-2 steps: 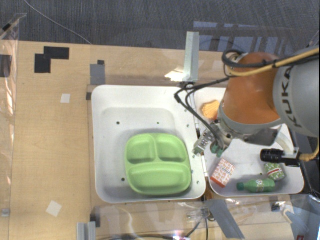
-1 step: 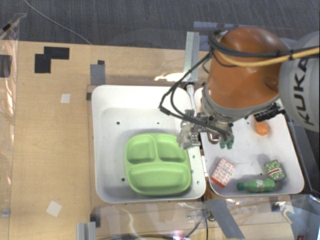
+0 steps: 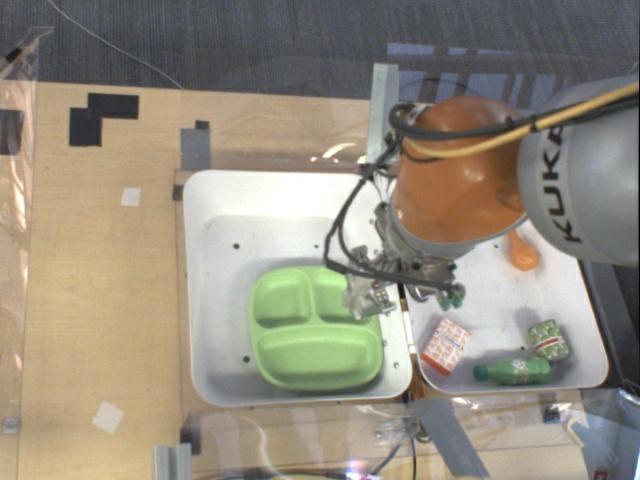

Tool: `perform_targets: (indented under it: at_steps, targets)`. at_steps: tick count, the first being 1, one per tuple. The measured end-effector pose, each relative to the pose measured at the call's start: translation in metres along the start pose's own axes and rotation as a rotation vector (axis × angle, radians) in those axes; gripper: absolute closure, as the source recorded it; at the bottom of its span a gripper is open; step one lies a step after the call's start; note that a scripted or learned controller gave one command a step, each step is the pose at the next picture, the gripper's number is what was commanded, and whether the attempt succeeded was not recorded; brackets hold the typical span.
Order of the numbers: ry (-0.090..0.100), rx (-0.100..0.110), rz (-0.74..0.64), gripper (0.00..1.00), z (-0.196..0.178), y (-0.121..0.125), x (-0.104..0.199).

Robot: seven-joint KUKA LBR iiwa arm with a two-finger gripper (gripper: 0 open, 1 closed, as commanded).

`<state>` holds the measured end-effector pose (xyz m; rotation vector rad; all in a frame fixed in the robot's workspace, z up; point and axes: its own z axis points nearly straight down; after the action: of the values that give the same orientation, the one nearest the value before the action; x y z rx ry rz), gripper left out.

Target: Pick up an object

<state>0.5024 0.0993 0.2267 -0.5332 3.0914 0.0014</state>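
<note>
A light green divided plate (image 3: 312, 330) lies in the left bin (image 3: 215, 268), toward its front right. My gripper (image 3: 368, 299) hangs over the plate's right rim, under the orange wrist band, close to the wall between the bins. In the right bin (image 3: 580, 313) lie a small red and white box (image 3: 446, 345), a green bottle (image 3: 514, 370) on its side, a small green and white can (image 3: 548, 339) and an orange object (image 3: 523, 251) partly hidden by the arm.
The arm's grey and orange body (image 3: 470, 173) covers the back of the right bin. Black cables (image 3: 345, 233) loop down from the wrist over the left bin. Wooden bench top (image 3: 100, 288) stretches to the left.
</note>
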Motion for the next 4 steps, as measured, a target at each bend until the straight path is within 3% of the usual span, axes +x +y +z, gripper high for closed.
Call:
perform_targets:
  at_steps: [1, 2, 3, 4]
  targets:
    - [-0.002, -0.001, -0.643, 1.00, 0.041, 0.007, -0.017]
    - [-0.001, -0.002, -0.120, 1.00, 0.077, 0.052, -0.002]
    - [-0.007, -0.003, 0.270, 1.00, 0.015, 0.089, -0.044]
    - [-0.007, -0.002, -0.034, 1.00, -0.027, 0.113, -0.062]
